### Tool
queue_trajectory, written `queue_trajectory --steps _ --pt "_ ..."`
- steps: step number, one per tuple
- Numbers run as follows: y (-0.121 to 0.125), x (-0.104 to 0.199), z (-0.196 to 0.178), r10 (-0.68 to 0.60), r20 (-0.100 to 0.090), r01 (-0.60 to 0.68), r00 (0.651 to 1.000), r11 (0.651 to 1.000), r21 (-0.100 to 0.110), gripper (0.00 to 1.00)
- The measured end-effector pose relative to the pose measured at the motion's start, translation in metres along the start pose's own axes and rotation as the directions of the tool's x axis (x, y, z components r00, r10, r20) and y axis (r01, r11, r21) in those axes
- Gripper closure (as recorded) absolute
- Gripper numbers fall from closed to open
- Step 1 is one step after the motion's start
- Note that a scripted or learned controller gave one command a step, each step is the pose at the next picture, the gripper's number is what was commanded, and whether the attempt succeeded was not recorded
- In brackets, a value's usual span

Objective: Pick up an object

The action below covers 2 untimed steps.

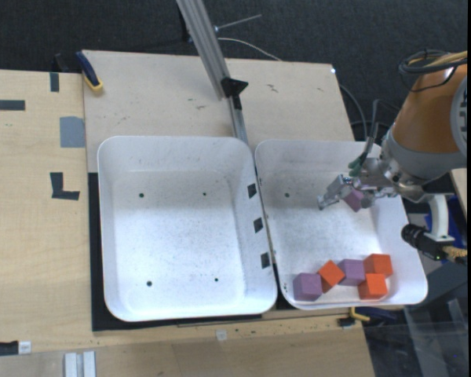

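Purple block looks pinched between the fingers of the claw, up over the right bin near its far right side. I'd lift slow and straight so it doesn't slip. Below it, at the bin's near edge, sit more purple blocks and orange blocks, well apart from the claw. Left bin is alongside.

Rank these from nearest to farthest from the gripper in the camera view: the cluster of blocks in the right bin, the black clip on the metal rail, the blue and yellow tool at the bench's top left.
1. Cluster of blocks, at the right bin's near edge, below the gripper.
2. Black clip on the metal rail, up and left, beyond the bins.
3. Blue and yellow tool, at the bench's far left corner.
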<state>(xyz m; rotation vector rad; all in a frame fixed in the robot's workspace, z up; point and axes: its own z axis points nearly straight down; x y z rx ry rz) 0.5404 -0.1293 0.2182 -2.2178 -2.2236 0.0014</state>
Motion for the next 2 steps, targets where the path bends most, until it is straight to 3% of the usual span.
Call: queue_trajectory --steps 1,2 --pt "0.014 -0.055 -0.044 0.004 0.004 -0.004 1.000 1.000 -0.006 0.00" --pt "0.063 -0.080 0.100 0.000 0.007 0.000 1.000 1.000 -0.015 0.00"
